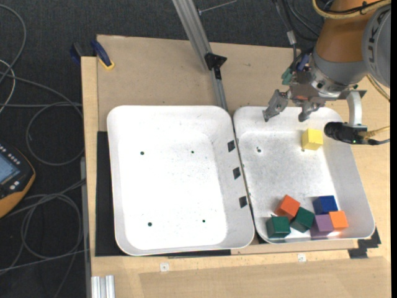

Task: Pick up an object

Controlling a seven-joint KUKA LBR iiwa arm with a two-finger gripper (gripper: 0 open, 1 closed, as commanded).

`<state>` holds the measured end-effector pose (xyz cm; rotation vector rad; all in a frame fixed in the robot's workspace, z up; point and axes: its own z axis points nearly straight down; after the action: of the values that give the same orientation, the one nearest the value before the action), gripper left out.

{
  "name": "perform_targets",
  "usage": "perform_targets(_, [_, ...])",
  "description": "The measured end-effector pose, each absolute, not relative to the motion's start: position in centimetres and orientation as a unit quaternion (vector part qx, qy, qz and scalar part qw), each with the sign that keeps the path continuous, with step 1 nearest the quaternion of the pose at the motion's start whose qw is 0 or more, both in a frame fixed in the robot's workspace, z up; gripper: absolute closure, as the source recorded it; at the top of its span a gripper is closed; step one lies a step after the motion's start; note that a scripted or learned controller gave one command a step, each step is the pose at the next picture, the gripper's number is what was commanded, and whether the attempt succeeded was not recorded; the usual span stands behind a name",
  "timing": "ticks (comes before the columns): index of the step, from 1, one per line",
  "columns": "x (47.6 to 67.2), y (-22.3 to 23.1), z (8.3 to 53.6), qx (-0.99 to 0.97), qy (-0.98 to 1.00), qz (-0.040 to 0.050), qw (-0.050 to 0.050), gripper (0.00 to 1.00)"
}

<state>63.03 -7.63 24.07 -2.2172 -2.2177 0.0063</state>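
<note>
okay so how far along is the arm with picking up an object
Done: the gripper is over the far end of the right bin, fingers spread. In hand: nothing lies between its fingers. Left: the yellow block sits just beside and below it, loose on the bin floor, and the other blocks lie clustered at the near end.

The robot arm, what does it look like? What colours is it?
The arm is grey with a wide orange band above the wrist. Thin cables run beside it. Its gripper is dull grey metal with two fingers, and small blue and green bits sit just above them.
</note>
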Motion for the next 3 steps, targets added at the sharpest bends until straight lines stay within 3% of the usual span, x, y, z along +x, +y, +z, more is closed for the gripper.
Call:
perform_targets(2, [63.8,-9.2,13.6,-0.707,-0.707,0.0023,0.003,0.0])
perform_targets(3, [64.0,-9.2,15.1,-0.707,-0.707,-0.001,0.0,1.0])
